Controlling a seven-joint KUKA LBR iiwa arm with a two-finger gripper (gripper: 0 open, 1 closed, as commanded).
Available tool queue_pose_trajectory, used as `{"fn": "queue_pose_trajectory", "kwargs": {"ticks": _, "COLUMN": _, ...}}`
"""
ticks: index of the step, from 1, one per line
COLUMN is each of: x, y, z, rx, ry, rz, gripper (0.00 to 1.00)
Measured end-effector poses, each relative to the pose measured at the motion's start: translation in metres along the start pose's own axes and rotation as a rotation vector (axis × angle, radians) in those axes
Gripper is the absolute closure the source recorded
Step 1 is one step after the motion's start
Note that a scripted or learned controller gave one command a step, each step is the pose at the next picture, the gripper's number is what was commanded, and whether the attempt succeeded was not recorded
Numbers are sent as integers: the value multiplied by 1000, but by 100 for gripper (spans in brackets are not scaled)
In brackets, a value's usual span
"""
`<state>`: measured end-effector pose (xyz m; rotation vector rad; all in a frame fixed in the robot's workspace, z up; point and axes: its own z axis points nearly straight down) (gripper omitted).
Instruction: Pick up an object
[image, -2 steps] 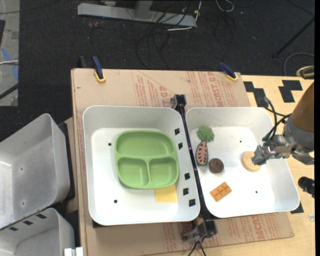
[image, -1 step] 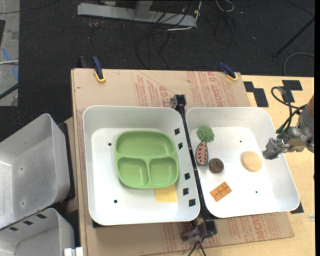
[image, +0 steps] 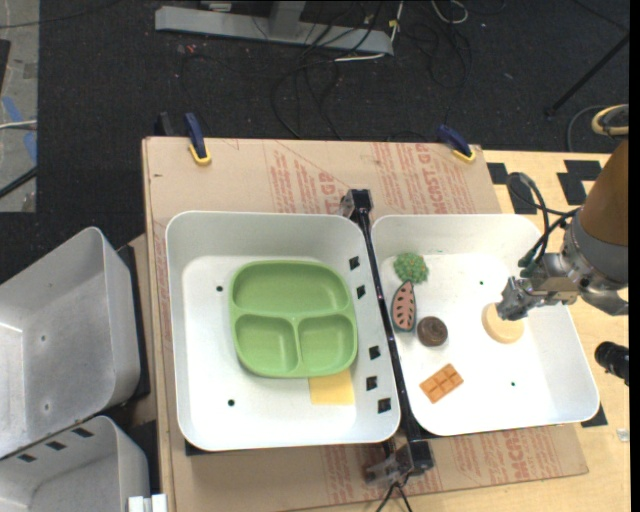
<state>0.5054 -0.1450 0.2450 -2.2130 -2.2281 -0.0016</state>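
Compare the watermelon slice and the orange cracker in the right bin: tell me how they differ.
The watermelon slice is red with dark seeds and a green rind; the orange cracker is plain orange with a scored grid. The slice is a long curved wedge; the cracker is a squat rectangle. The slice lies near the divider between the bins, beside the broccoli floret; the cracker lies nearer the front edge, alone. Both lie flat in the right bin, untouched by the gripper.

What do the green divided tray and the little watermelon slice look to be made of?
The green tray looks like moulded plastic with a matte to satin finish: uniform colour, rounded compartment walls, soft highlights. The watermelon slice seems to be a toy food piece, probably plastic or rubber, with printed or moulded seeds; it is too small to be sure.
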Motion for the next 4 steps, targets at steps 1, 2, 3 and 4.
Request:
{"fn": "queue_pose_trajectory", "kwargs": {"ticks": 1, "x": 53, "y": 11, "z": 13, "rx": 2, "ry": 0, "rz": 0, "gripper": 100}}
{"fn": "queue_pose_trajectory", "kwargs": {"ticks": 2, "x": 106, "y": 29, "z": 10, "rx": -2, "ry": 0, "rz": -1, "gripper": 100}}
{"fn": "queue_pose_trajectory", "kwargs": {"ticks": 3, "x": 157, "y": 25, "z": 10, "rx": 1, "ry": 0, "rz": -1, "gripper": 100}}
{"fn": "queue_pose_trajectory", "kwargs": {"ticks": 4, "x": 203, "y": 30, "z": 19, "rx": 1, "ry": -1, "rz": -1, "gripper": 100}}
